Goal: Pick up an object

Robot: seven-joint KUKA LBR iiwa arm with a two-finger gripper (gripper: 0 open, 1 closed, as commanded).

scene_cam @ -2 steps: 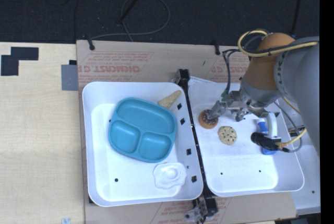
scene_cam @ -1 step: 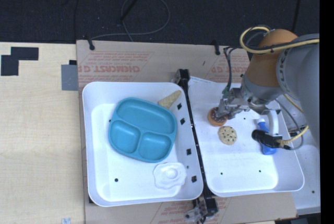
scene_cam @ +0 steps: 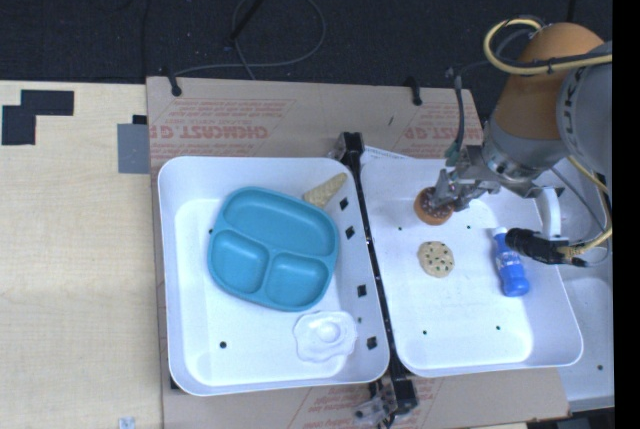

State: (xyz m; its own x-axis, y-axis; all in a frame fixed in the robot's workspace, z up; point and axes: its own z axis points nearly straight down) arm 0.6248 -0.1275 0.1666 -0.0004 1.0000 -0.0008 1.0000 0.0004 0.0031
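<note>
In the right bin point(scene_cam: 470, 347), my gripper point(scene_cam: 446, 191) hangs low over a round brown disc point(scene_cam: 430, 210) near the bin's far left, partly covering its right side. A chocolate-chip cookie point(scene_cam: 436, 259) lies just in front of the disc, apart from it. A small blue bottle point(scene_cam: 512, 271) lies further right in the same bin. Whether the gripper touches the brown disc is hidden by the gripper body.
The left bin point(scene_cam: 190, 317) holds a blue divided plate point(scene_cam: 272, 247), a tan wedge point(scene_cam: 325, 189) at its far edge and a white fried-egg toy point(scene_cam: 322, 335) near the front. A black divider point(scene_cam: 365, 247) runs between the bins. The arm's orange band point(scene_cam: 545, 77) stands at the right.
</note>
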